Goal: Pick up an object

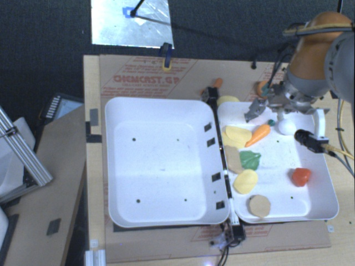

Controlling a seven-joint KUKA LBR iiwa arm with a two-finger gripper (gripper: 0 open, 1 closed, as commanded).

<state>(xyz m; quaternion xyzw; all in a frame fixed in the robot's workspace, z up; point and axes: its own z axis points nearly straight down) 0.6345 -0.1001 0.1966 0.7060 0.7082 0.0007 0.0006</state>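
From my remote seat, the fingers, whose spread I cannot tell, hover with the orange carrot just toward six o'clock, its long axis running one-to-seven o'clock.

Light even, fairly bright, from overhead. Two shallow white plastic bins near overexposed, faint grey shading along inner walls. Shiny silver foil sheet at top shows mottled glare. Dark carpeted floor grainy. Soft shadows under small toy foods. Overall focus soft, fine detail smeared; grey-and-orange robot arm slightly blurred.
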